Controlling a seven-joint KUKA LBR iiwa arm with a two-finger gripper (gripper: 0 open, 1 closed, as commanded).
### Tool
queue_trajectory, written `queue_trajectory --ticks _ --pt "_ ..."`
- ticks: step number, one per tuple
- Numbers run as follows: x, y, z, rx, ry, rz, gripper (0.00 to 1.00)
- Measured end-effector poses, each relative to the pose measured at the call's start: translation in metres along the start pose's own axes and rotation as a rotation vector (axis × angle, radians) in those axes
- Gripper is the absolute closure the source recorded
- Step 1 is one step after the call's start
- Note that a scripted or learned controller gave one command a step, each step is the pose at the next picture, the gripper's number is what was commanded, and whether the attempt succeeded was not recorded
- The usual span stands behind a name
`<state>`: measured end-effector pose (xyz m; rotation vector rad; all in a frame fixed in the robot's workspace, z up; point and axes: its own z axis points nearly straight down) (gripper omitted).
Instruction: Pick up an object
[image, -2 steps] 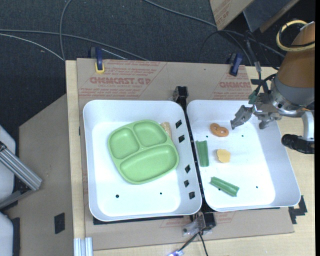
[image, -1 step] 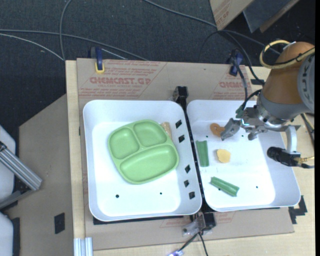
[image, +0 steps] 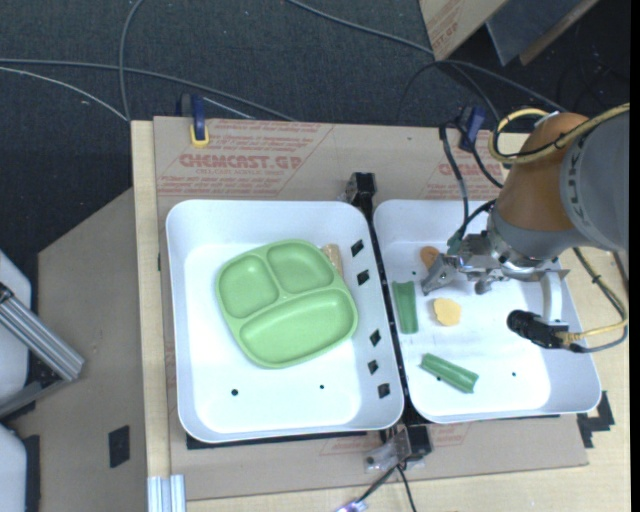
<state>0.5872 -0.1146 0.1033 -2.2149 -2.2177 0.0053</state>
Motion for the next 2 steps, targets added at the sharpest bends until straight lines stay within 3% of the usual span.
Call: queue_trajectory --ticks 1,2 --pt "0.001 0.0 0.02 -0.003 -0.001 0.001 0.0" --pt "0.001 0.001 0.007 -0.007 -0.001 0.002 1.0"
